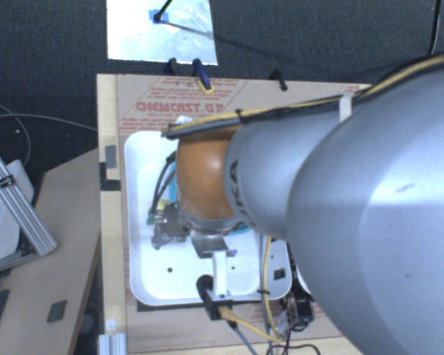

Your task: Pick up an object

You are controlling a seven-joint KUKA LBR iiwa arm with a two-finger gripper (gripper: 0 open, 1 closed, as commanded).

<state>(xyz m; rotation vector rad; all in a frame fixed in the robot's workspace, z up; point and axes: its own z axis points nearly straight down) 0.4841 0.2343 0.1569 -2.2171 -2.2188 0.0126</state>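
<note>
One big grey arm (340, 198) hangs over the left bin (137, 198) on the counter (207, 98) — claw (166, 224) low inside it, can't tell its state.

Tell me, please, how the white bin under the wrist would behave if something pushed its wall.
The white bin looks like thin moulded plastic with rounded corners, so it is probably light and may flex a little. It is wide and shallow, so tipping seems unlikely; it would more likely slide on the flat board beneath.
</note>
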